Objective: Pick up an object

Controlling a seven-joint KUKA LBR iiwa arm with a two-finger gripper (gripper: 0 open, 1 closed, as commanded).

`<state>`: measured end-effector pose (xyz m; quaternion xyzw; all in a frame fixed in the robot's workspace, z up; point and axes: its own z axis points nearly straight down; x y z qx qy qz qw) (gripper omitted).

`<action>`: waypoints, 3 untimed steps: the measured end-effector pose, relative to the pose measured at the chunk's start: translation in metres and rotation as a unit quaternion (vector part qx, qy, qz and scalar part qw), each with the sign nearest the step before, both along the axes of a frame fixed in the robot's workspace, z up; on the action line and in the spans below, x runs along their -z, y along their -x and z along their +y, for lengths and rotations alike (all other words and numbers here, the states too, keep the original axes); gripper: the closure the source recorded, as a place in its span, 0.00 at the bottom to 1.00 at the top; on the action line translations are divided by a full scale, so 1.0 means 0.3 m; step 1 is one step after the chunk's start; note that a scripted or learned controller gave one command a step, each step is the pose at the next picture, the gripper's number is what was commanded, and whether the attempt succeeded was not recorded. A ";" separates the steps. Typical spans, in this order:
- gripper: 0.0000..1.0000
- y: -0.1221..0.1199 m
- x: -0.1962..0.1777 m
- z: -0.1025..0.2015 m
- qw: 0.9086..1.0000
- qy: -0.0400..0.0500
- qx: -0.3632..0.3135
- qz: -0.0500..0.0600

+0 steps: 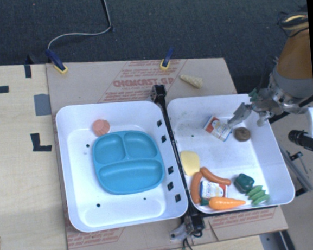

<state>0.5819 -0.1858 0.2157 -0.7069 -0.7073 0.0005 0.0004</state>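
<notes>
My gripper point(249, 119) hangs over the right bin's point(268, 155) far right side, open, with nothing between its fingers. A brown round piece point(243, 134) lies just below it on the bin floor. A red and white packet point(217, 127) lies just left of the left fingertip point(235, 118). Toward the bin's front are a yellow disc point(189, 161), a sausage point(215, 176), a carrot point(226, 202), a small packet point(210, 190), a dark green piece point(244, 182) and a light green pod point(258, 195).
The left bin point(76, 172) holds a blue divided plate point(130, 161) and a pink round patty point(101, 126). A bread-like piece point(192, 80) lies on the cardboard behind the bins. The black divider point(169, 142) runs between the bins.
</notes>
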 end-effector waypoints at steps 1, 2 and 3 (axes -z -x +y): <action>0.00 -0.186 0.325 0.062 1.000 -0.001 0.000 0.001; 0.00 -0.291 0.432 0.143 1.000 0.001 -0.001 -0.002; 1.00 -0.292 0.398 0.142 1.000 0.002 -0.001 -0.002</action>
